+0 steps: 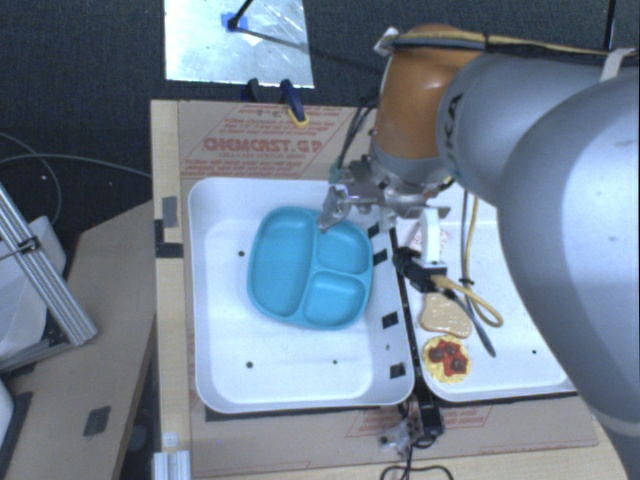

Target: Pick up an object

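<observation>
We see our grey arm (pixel 560 188) reaching in from the right, its orange band (pixel 415 98) above the wrist, the gripper (pixel 335 208) pointing down.

Tray (pixel 305 268) in L bin (pixel 215 298)

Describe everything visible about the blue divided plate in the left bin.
The light blue plastic-looking divided plate has rounded corners, raised ridges and three compartments: one large on the left, two smaller on the right. It lies flat, slightly rotated, on the floor of the left shallow white bin. The metal pincer sits at its upper right edge; contact cannot be confirmed.
</observation>
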You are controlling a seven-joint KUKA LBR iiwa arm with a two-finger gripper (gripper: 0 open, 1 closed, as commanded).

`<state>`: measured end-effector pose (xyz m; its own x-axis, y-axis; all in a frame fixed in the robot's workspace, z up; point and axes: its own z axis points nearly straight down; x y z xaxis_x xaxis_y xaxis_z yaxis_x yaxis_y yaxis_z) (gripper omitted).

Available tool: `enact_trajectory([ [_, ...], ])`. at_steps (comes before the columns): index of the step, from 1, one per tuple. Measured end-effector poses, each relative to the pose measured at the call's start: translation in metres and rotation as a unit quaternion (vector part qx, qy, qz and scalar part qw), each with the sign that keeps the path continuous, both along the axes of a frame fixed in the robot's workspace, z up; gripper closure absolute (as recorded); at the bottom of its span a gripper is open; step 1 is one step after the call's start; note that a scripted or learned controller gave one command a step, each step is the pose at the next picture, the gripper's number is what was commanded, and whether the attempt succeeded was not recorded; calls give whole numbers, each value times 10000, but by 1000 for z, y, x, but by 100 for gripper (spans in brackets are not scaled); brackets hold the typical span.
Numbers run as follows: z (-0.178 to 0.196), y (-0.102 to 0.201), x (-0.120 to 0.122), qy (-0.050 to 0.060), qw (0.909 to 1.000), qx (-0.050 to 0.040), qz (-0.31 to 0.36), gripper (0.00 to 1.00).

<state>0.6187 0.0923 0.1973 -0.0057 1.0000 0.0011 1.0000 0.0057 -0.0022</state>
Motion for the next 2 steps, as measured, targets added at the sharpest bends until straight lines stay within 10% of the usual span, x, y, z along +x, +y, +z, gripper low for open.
enact_trajectory([
  [1,21,80,52,-48,10000,5,4,0],
  [2,154,117,-12,-29,10000,6,8,0],
])
